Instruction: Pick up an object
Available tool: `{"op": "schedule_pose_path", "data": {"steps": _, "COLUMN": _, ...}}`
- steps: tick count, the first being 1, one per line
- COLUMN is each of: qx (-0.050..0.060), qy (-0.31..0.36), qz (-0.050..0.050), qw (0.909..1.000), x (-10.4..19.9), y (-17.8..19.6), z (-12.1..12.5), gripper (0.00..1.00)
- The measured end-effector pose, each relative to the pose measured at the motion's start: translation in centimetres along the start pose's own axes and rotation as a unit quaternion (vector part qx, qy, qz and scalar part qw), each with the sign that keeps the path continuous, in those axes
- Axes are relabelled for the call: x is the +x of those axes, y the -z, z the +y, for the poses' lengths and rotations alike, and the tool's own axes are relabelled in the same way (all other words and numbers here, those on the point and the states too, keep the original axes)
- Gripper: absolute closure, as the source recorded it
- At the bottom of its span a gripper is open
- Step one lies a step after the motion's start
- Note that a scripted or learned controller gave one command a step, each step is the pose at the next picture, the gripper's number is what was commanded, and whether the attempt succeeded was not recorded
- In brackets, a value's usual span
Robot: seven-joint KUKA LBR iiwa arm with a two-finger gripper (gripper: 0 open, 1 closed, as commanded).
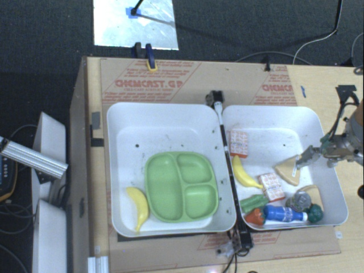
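Two white bins sit side by side on the counter [170, 78]. The claw [304, 157] reaches in from 3 o'clock over the right bin [284, 118], its tip low and just beside a tan bread-like wedge [289, 172]; whether it is open or closed cannot be told, and nothing is seen held in it. The wedge lies toward the 4 o'clock part of the right bin and is the likeliest target, judging from how near the claw is. It looks light and probably soft or foam-like, with flat faces; a grip across its narrow thickness seems best, since the pointed end would likely slip out. Close company crowds it: a small red-and-white box [272, 186] at its 8 o'clock, a yellow banana [245, 175] further toward 9 o'clock, a grey round piece [299, 201] and a blue bottle [281, 214] toward 6 o'clock, with a green vegetable [253, 202] beyond. A second printed box [239, 143] lies apart near the bin's 10 o'clock. Open floor in this bin lies toward 12 o'clock, so an approach or lift from that side has the most room. The bin's right wall stands close at 3 o'clock. The left bin [165, 118] holds a green divided plate [182, 186] and another banana [138, 207] at its 7 o'clock.
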State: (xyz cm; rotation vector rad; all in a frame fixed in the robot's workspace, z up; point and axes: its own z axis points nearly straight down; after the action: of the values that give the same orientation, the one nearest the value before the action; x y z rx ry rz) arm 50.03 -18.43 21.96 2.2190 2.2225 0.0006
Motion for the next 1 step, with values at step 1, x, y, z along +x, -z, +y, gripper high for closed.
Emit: {"op": "schedule_pose_path", "data": {"steps": 1, "qx": -0.002, "qy": 0.001, "qz": -0.001, "qw": 1.0, "x": -0.03, "y": 1.1, "z": 0.13, "gripper": 1.0}}
